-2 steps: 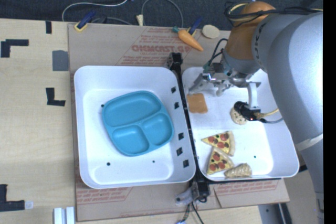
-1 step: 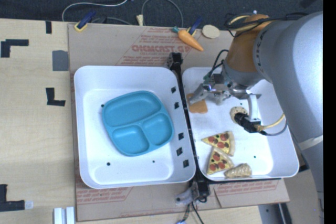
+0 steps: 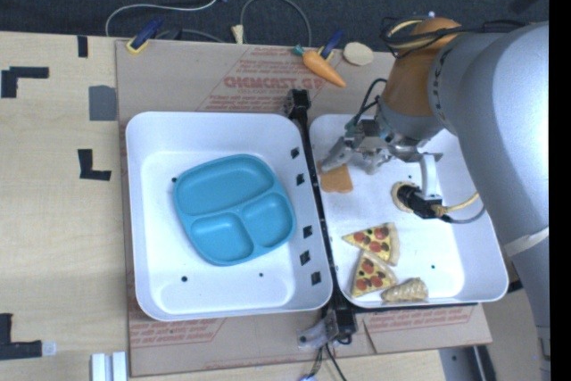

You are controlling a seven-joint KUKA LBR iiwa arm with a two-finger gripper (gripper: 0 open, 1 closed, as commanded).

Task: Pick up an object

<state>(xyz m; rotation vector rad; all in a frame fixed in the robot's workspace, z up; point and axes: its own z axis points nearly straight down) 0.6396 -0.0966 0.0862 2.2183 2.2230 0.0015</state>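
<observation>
My gripper (image 3: 339,158) hangs low over the top left part of the right bin (image 3: 477,268). Its tip is just above a tan, toast-like piece (image 3: 337,182) that lies by the bin's left wall. I cannot tell whether it touches the piece. Nearer the front of the same bin lie two pizza slices (image 3: 374,241) (image 3: 369,276) and a pale pastry (image 3: 406,290). The big grey arm with its orange band (image 3: 419,85) covers the bin's right side.
The left bin (image 3: 152,147) holds a blue divided plate (image 3: 234,208). A black divider (image 3: 308,183) runs between the bins. Behind them on the cardboard lie a toy carrot (image 3: 321,68) and a beige lump (image 3: 359,53). Cables loop at the back.
</observation>
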